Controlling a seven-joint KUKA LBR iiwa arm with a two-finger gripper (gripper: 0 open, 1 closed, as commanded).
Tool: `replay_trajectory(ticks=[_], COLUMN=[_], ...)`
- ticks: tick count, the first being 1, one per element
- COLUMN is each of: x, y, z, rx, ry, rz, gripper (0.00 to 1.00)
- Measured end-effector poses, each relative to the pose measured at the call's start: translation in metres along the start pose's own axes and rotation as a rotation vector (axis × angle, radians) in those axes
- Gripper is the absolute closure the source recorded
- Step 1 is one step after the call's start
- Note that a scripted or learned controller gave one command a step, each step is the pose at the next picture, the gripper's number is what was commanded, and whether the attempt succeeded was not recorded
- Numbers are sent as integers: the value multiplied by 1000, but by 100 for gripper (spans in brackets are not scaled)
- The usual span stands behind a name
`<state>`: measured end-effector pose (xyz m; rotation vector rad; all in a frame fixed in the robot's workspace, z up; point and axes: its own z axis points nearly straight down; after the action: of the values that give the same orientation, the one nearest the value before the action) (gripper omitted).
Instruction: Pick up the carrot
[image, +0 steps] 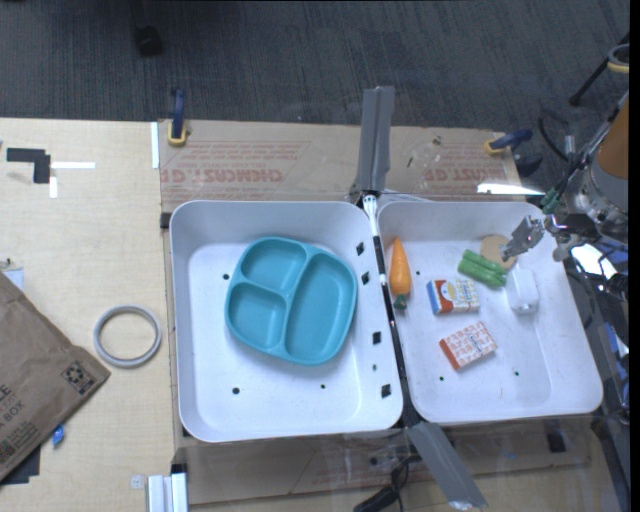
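The slender orange carrot (399, 270) lies along the right white bin's (560, 400) left wall; the end effector (524, 238) hovers well apart, its opening unreadable.

Setting: robotics lab or test bench | Evidence: two white bins (285, 425) sitting side by side on a pale wood bench (80, 250), cardboard sheet (270, 165) lying clamped (177, 118) behind them | Floor: dark carpet (300, 50) showing beyond | Clutter: tape roll (128, 335), cables (590, 150) trailing at right, toy food props (467, 345) lying in one bin
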<state>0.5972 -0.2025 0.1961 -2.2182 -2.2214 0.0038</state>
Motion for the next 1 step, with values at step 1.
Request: replay_trajectory(ticks=[1], x=[98], y=[-11], z=[-21], rx=[0], ry=[0], rz=[-170], gripper=[0])
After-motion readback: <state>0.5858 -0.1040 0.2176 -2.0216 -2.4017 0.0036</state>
